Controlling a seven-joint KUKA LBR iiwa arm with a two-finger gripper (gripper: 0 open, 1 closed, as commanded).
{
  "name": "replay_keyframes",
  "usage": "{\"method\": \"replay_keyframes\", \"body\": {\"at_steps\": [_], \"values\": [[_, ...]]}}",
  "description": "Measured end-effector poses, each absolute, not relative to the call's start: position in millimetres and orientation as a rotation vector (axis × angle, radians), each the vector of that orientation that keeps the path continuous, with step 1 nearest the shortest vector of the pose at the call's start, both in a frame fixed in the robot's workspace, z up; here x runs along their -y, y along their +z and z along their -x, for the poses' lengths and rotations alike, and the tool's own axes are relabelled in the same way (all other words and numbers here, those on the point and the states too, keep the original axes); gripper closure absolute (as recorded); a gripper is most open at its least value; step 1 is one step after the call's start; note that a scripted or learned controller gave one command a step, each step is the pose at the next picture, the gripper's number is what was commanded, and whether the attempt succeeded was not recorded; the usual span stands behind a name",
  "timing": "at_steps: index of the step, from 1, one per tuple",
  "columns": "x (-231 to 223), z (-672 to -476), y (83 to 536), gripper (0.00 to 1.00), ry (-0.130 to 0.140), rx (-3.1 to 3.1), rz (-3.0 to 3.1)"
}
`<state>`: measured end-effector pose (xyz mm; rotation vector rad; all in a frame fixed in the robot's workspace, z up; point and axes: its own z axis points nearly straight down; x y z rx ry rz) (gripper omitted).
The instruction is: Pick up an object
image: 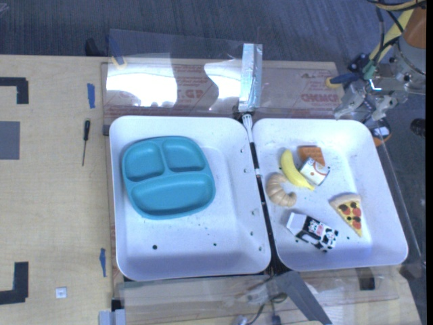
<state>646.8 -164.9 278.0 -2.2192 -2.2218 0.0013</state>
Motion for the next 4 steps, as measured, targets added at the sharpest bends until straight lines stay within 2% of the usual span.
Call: {"method": "replay_keyframes", "body": {"at_steps": [1,2,3,4], "values": [[187,-596.9,142,0.00,0.010,2.098,2.327],[140,-632.1,107,0.00,-0.002,2.216,2.233],[126,-596.9,87,0.00,-0.005,2.304,2.143],[127,-599.3,99,1.00,-0.011,2.306,2.148]]}}
